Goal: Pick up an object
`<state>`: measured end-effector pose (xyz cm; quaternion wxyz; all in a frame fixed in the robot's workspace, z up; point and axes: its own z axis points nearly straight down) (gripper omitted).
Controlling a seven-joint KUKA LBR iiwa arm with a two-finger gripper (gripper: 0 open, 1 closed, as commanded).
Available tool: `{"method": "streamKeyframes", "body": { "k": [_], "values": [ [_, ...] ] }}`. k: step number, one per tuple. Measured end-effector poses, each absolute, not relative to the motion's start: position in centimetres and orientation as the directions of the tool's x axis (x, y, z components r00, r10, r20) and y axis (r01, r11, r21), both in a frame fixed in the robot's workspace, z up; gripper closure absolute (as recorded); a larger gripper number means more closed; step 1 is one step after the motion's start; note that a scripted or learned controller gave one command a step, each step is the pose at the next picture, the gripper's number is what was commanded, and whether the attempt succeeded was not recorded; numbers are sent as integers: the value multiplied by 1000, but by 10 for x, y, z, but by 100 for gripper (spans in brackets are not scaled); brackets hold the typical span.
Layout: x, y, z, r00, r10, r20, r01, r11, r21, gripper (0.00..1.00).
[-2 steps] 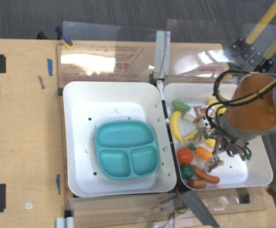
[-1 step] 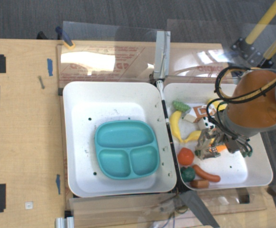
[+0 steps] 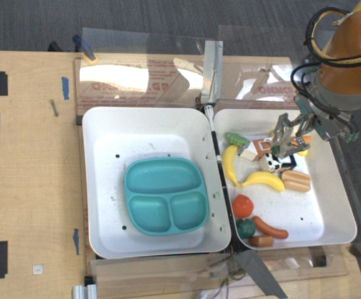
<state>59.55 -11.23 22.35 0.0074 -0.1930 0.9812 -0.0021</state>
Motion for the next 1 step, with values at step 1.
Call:
{"method": "streamKeyframes", "body": {
  "k": [1],
  "values": [
    [594,-112,219,-926,-379,-7,-379,926,-2,0]
  ]
}}
